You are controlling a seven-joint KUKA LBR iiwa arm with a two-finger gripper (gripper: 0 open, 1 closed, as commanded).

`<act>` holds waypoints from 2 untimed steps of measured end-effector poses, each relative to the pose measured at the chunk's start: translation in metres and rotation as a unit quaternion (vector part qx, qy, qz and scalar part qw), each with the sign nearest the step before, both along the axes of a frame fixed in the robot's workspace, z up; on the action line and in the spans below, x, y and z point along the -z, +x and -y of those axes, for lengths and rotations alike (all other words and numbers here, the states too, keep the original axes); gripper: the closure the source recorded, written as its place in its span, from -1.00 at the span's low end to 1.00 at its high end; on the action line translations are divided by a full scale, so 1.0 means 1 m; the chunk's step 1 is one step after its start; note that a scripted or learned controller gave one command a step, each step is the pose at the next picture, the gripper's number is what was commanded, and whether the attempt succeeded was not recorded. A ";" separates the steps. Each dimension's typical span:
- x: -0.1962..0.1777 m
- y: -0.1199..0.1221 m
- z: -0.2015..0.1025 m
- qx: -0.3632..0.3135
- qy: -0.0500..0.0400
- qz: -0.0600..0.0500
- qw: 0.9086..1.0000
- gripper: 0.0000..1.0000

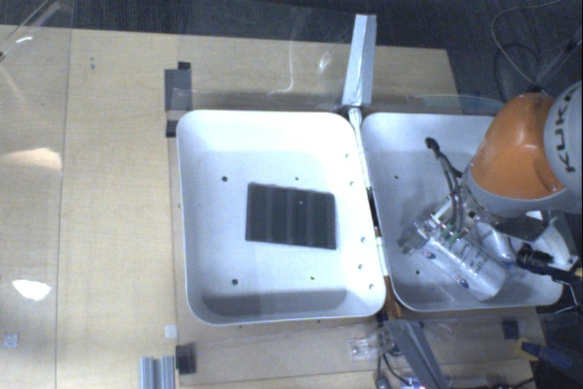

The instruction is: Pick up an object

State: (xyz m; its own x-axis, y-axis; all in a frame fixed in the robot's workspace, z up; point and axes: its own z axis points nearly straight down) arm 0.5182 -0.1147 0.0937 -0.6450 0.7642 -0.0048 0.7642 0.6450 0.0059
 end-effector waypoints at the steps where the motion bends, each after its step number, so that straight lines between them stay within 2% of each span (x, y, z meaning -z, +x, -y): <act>1: -0.011 0.002 -0.001 0.000 0.001 0.003 1.000 1.00; 2: -0.092 0.059 -0.041 0.038 0.000 0.000 0.999 1.00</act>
